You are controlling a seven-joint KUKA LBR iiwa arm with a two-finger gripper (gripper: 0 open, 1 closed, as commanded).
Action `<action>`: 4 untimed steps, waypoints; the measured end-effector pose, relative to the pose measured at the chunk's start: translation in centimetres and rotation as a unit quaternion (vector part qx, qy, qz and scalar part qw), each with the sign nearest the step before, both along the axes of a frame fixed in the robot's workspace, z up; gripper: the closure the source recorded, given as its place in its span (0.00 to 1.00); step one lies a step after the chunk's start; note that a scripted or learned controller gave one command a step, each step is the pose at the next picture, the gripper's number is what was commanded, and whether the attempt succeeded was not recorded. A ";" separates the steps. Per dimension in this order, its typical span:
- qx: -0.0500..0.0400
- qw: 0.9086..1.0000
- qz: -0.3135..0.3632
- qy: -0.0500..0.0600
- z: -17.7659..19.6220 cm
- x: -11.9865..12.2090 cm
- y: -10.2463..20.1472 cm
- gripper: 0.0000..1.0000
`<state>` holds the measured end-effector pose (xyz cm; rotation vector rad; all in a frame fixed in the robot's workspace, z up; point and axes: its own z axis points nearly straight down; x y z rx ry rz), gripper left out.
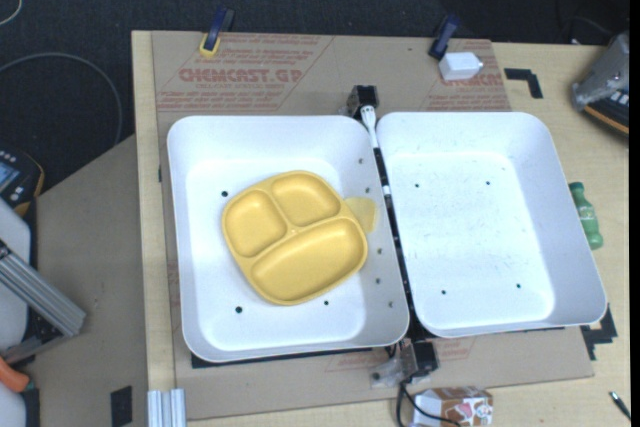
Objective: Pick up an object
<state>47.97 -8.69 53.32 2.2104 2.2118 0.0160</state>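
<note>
A yellow plate (292, 237) with three compartments lies flat in the left bin (190, 215), slightly toward that bin's near-left part and turned at an angle, its largest compartment facing the bin's near edge and its two smaller ones the far edge. A small pale-yellow piece (362, 211) shows at the plate's right rim, touching it, near the wall shared with the right bin (560, 215). The two bins sit side by side on a brown board (300, 75) printed with red lettering, which covers the bench. A black cable (380, 177) runs along the seam between them from a black fitting (362, 99) at the far edge. A yellow clamp (213, 33) grips the board's far-left edge and a dark blue clamp (444, 35) its far edge further right, with a white block (460, 66) just beside the blue one. A green item (586, 215) lies against the right bin's outer right wall. At the bench's near edge, below the seam, a small brown-and-white packet (462, 406) rests among wires. The gripper (606, 80) appears as a grey piece at the bench's far-right edge, well apart from the plate and outside both bins; whether it is released or clenched cannot be told.
</note>
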 end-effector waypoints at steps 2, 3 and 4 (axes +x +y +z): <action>0.002 1.000 0.000 0.014 -10.9 -0.1 1.7 1.00; 0.002 1.000 -0.001 0.015 -21.1 -0.2 1.6 1.00; 0.002 1.000 0.003 0.007 -19.6 0.4 7.5 1.00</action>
